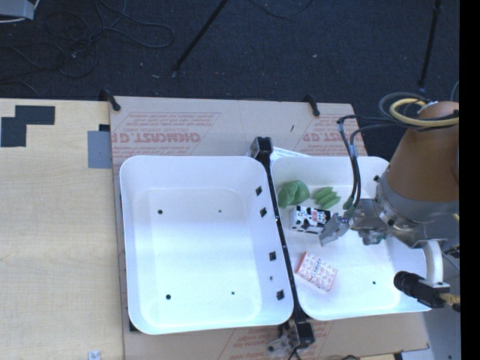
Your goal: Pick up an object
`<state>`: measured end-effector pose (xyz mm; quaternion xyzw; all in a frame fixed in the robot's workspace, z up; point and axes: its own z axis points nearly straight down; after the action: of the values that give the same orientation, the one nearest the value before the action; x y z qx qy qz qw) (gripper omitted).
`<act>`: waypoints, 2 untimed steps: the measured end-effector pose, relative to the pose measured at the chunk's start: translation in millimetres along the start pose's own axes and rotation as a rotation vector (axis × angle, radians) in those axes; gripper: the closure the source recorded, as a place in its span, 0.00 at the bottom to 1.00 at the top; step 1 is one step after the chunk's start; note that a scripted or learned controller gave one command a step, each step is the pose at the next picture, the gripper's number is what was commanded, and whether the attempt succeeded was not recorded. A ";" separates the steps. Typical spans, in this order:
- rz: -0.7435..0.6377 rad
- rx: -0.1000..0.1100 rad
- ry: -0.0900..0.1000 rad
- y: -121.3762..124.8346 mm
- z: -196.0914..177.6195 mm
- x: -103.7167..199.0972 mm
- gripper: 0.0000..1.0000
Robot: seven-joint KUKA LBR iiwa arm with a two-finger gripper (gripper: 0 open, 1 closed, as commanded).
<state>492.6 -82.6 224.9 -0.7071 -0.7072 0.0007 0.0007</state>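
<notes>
The right bin (352, 298) holds a green leafy piece (292, 193), a smaller green piece (325, 196), a black-and-white cow-patterned toy (308, 218) and a red-and-white patterned packet (316, 271). My gripper (332, 231) hangs low over the right bin, just right of the cow toy and below the smaller green piece. I see nothing held in it. The arm's orange band (424, 156) and grey wrist cover the bin's right part.
The left bin (150, 178) sits beside the right one, with a black divider bar (274, 238) between them. Both rest on a cardboard sheet (172, 130) on the wooden bench. Cables run over the dark floor behind.
</notes>
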 end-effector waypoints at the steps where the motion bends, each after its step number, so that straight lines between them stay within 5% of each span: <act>1: -0.004 0.000 -0.001 73.0 60.7 -12.9 0.00; 2: 0.005 0.007 0.002 22.0 89.9 -42.1 0.00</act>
<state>514.4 -124.7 135.0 -0.7087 -0.7055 0.0027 0.0039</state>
